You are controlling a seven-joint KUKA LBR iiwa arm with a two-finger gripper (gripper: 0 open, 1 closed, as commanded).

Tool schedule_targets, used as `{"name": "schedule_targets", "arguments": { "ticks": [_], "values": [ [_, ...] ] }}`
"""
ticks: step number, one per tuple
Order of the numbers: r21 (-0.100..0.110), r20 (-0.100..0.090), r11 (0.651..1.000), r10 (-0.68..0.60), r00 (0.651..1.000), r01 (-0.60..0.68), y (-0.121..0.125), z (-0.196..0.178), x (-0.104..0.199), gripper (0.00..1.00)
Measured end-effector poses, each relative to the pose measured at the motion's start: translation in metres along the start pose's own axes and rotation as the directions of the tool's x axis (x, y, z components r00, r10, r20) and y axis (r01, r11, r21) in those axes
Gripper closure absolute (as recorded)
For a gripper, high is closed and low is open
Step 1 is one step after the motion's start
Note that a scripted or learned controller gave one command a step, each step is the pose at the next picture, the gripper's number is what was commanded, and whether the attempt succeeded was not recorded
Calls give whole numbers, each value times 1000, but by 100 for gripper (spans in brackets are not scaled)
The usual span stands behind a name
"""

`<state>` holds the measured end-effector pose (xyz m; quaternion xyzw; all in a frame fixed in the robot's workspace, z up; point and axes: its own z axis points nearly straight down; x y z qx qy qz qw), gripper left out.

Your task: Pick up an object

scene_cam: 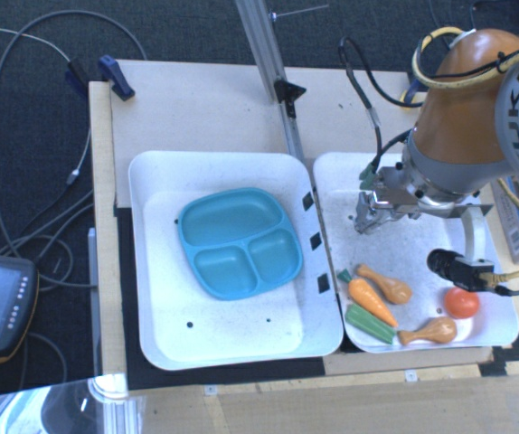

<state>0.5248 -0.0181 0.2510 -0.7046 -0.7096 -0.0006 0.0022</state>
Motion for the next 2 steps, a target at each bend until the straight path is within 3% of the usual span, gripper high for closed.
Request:
{"name": "schedule_targets", "arguments": {
  "ticks": [1, 2],
  "values": [
    [2, 1, 1000, 0, 1000, 0, -11, 15, 54, 100],
    [3, 1, 1000, 2, 1000, -2, -37, 23, 96, 100]
  ]
}}
